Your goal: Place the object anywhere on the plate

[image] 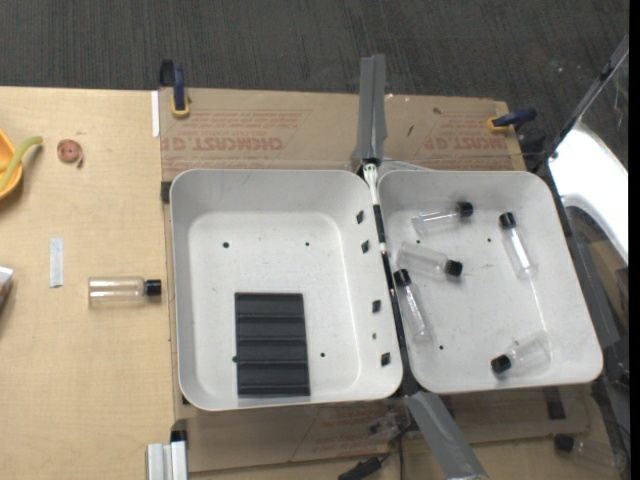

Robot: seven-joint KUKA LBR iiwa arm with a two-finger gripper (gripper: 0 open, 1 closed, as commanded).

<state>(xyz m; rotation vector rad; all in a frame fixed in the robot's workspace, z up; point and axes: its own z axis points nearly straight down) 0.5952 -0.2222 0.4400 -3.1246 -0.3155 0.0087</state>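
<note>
Vials: five clear, black-capped, loose in right bin; dark ribbed plate in left bin. Fingers' state: cannot tell. Risk: round, smooth vials roll or slip; one hugs the wall.

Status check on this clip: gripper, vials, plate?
Five clear black-capped vials loose in right white bin. Dark ribbed rectangular plate in left white bin, nothing on it.

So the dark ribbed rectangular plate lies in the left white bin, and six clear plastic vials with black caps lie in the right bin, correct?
Not quite: the camera view shows five clear plastic vials with black caps in the right white bin, not six. A sixth lies out on the wooden bench. The dark ribbed rectangular plate does lie in the left white bin.
</note>
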